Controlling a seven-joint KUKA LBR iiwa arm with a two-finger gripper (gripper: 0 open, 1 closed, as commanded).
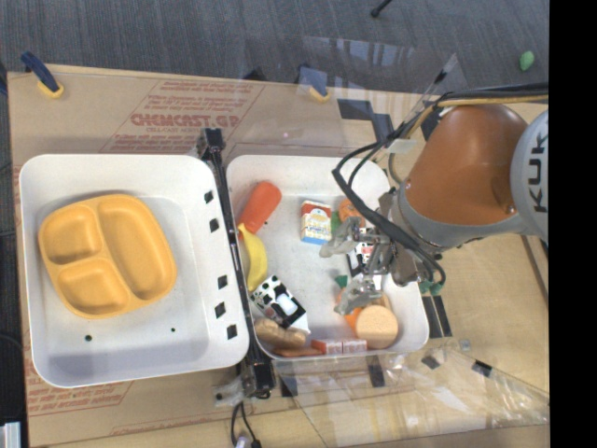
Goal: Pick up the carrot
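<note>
The carrot [260, 204] is an orange, tapered piece lying at a slant in the upper left part of the right bin [280, 171], next to the divider. My gripper [344, 273] hangs over the right half of that bin, well to the right of the carrot and a little nearer the front. Its two metal fingers [337, 247] point left and stand apart, open, and I see nothing gripped between them. The grey arm with its orange band [462, 166] covers the bin's right wall.
Around the gripper lie a small printed carton [316, 222], a round tan food piece [377, 326], a banana [253, 256], a black-and-white patterned item [278, 299] and a sausage [281, 338]. The left bin [56, 362] holds a yellow divided plate [105, 252].
</note>
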